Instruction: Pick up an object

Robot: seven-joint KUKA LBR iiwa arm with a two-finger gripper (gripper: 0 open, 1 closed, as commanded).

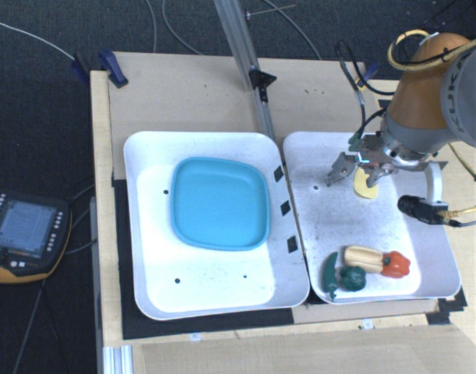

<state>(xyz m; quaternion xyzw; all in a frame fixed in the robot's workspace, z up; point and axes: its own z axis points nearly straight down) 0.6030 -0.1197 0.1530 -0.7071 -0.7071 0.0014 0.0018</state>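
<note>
In the right bin [331,216], a pale yellow object [367,185] lies near the back, partly hidden under my gripper [353,176]. The gripper hangs over the bin's back part, its two fingers spread apart, one to the left of the yellow object and one on top of it. Nothing is held between them. At the bin's front lie a tan roll-shaped piece [364,258], a red and orange pepper-like toy [395,264] and a dark green toy [343,274], all close together.
The left bin [144,209] holds a blue square plate [220,202]. A slanted metal pole [241,45] rises behind the bins. A black cable plug [419,207] hangs off the arm over the right bin's right side.
</note>
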